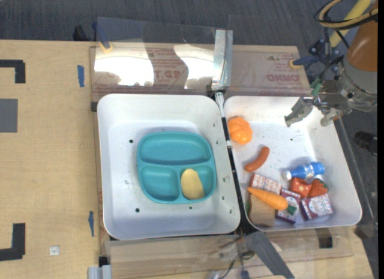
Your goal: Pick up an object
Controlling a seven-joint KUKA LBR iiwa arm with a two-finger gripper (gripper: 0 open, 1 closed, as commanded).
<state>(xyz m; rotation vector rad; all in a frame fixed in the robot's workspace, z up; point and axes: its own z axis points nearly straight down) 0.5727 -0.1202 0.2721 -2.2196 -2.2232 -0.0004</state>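
Overhead, the gripper [312, 113] hangs open and empty-handed at the right bin's [353, 212] far edge, the sausage [257, 158] and carrot [268, 198] yet unpicked.

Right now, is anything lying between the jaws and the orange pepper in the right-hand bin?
Nothing visible does. The gripper hangs over the right bin's far right part, with its jaws apart and nothing between them. The orange pepper sits near the bin's left wall, and bare white floor lies between them.
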